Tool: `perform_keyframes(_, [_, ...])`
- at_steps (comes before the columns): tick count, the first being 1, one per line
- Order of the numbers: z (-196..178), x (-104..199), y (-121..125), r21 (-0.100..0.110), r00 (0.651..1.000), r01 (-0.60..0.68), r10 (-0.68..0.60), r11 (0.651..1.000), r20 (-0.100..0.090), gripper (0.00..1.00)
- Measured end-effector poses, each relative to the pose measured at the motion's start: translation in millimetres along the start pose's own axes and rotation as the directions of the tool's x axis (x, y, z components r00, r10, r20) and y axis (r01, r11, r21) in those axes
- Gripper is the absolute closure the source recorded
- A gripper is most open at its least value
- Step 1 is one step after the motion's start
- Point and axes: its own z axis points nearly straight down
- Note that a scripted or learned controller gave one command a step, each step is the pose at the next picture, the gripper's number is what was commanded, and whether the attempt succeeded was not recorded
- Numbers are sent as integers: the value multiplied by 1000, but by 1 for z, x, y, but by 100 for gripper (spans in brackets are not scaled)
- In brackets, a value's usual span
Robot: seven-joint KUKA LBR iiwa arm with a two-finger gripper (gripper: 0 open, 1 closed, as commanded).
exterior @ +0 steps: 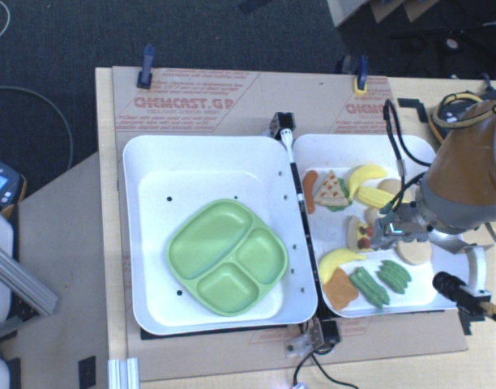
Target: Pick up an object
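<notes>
Several toy foods lie in the right bin [418, 146]: an orange sausage [310, 190], a sandwich wedge [332, 191], a yellow banana [363, 177], a second yellow piece [338, 259], an orange chunk [340, 288], two green pea pods [368, 286] [394, 275], a spotted cookie [358, 232] and a tan disc [415, 252]. My gripper [387, 228] hangs low over the middle of this bin, just right of the cookie and above the pea pods. The arm's grey and orange body hides part of the bin's right side.
The left bin [151, 177] holds a green divided plate [227, 255]. A black divider runs between the bins [297, 193]. Blue clamps [145, 66] [361, 74] sit at the board's far edge. Cables loop above the right bin [398, 148].
</notes>
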Motion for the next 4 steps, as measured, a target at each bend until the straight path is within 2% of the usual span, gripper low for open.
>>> perform_keyframes(1, [-147,30,5,-23,1000,8,-8,1000,3,100])
perform_keyframes(2, [-22,28,14,3,1000,2,-2,1000,-1,100])
perform_keyframes(3, [60,12,-7,-9,1000,1,-1,1000,3,100])
perform_keyframes(4, [-35,104,36,-20,1000,12,-12,1000,1,100])
